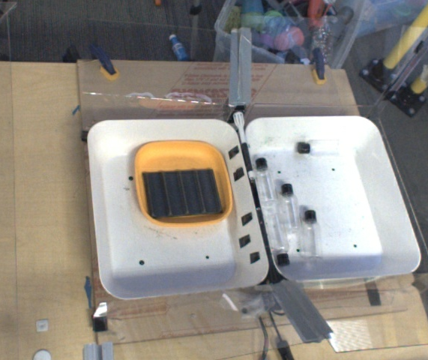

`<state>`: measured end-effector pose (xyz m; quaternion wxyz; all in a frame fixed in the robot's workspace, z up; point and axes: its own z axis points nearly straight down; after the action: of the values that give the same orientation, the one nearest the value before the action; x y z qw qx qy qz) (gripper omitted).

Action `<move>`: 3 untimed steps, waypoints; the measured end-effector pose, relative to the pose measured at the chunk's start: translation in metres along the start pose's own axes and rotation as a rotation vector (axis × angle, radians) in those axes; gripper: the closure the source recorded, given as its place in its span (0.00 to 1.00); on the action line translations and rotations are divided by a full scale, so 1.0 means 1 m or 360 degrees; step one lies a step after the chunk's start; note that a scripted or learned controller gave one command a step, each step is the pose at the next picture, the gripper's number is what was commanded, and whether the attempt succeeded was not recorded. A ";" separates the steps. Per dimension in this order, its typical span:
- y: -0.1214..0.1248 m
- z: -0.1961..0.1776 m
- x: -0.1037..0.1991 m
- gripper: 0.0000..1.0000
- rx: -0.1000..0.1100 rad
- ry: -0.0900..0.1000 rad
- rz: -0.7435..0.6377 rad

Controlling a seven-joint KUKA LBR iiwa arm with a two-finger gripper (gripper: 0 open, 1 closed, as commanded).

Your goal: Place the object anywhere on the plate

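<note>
Wooden tabletop (26, 201) is carrying two white bins; we are seeing the black ridged block (182, 193) lying flat on the orange plate (180, 151) in the left bin (116, 261); we are judging the placing done, so nothing is remaining but a clean retreat; the tool's state we cannot tell.

bench (26, 201) | bears: left bin (116, 246), right bin (363, 201), side by side

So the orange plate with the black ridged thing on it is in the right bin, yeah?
Not quite. The orange plate with the black ridged thing on it sits in the left bin, not the right bin. The camera view shows it.
</note>
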<state>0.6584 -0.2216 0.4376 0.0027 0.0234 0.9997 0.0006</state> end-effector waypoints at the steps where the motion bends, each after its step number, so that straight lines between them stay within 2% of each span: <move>1: 0.000 0.000 -0.007 1.00 0.0002 -0.0009 -0.0611; 2: 0.001 0.000 -0.010 1.00 0.0003 -0.0009 -0.0975; 3: 0.000 0.000 -0.009 1.00 0.0001 -0.0010 -0.0983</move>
<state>0.6677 -0.2224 0.4375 0.0058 -0.2817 0.9595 -0.0007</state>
